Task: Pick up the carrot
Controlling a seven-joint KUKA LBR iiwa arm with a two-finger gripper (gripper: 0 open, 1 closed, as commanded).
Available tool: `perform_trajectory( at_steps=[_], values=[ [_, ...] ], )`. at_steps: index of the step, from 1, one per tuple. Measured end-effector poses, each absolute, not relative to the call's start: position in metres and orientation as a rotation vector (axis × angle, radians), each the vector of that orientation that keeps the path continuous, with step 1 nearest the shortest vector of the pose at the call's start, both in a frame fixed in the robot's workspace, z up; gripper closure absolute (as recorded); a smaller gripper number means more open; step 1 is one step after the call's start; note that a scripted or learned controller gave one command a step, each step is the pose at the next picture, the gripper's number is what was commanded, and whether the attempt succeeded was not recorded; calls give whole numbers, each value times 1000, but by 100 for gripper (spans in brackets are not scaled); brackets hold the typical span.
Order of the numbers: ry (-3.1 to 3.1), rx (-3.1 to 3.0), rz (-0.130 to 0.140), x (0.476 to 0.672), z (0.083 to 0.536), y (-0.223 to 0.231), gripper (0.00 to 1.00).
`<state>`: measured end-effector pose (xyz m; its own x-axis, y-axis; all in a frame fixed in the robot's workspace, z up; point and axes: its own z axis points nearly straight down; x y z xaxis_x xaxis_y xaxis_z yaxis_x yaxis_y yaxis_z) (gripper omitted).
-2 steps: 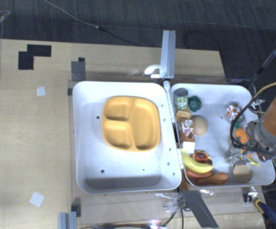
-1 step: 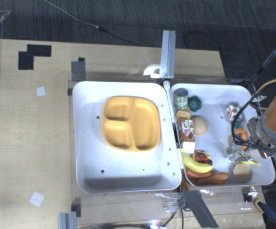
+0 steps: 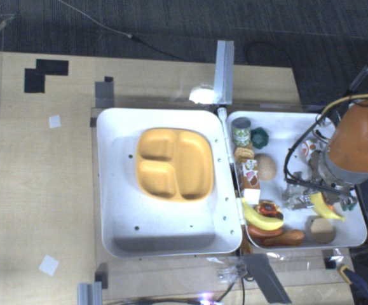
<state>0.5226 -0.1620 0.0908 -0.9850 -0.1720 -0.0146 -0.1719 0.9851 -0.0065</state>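
Nearest, at the lower edge of the shallow white right-hand bin (image 3: 287, 127), lies a long reddish-orange tapered piece that I take to be the carrot (image 3: 279, 237), lying crosswise and touching the yellow curved banana (image 3: 262, 216) just above it. It is probably a light, stiff plastic toy with a smooth, slippery skin. The best hold looks to be across its thicker middle, from the side away from the banana.

A little farther up and to the right, the grey arm's gripper (image 3: 312, 199) hangs over the bin beside a small yellow piece (image 3: 328, 207), apart from the carrot. Whether its jaws are wide, narrow or holding anything I cannot tell.

Farther still, a small grey tin can (image 3: 241, 132) stands at the bin's upper left. In the left white bin (image 3: 117, 170) rests a yellow compartment plate (image 3: 174, 164), on the pale wooden table (image 3: 37, 189).
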Motion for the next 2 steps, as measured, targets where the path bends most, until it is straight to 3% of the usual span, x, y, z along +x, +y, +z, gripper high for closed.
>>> perform_trajectory(
  at_steps=[1, 2],
  values=[
    [2956, -1020, -13, 521, 91, -188, 100],
    [2847, -1289, -17, 504, 91, -206, 100]
  ],
)
